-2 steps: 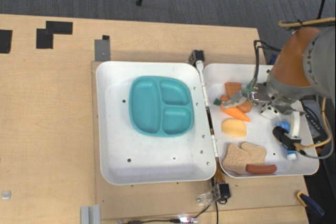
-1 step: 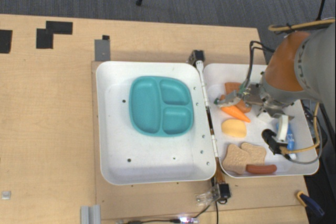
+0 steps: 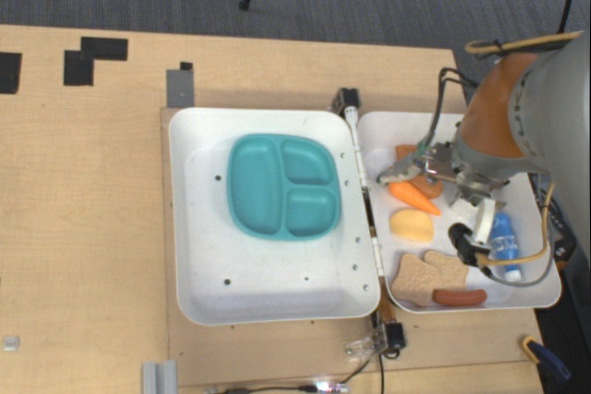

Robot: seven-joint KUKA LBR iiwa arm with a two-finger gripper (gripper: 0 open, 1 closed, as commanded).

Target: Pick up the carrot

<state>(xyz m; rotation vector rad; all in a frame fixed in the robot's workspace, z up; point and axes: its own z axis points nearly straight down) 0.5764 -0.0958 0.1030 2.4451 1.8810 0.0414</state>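
The orange carrot lies in the right bin, near its left wall and pointing to the lower right. My gripper hangs right over the carrot's upper side, at the end of the grey arm with its orange band reaching in from the right. The gripper body hides part of the carrot. A small orange piece shows just behind the gripper.
The right bin also holds a yellow rounded item, a bread slice, a sausage and a blue bottle. A teal divided plate sits in the left bin.
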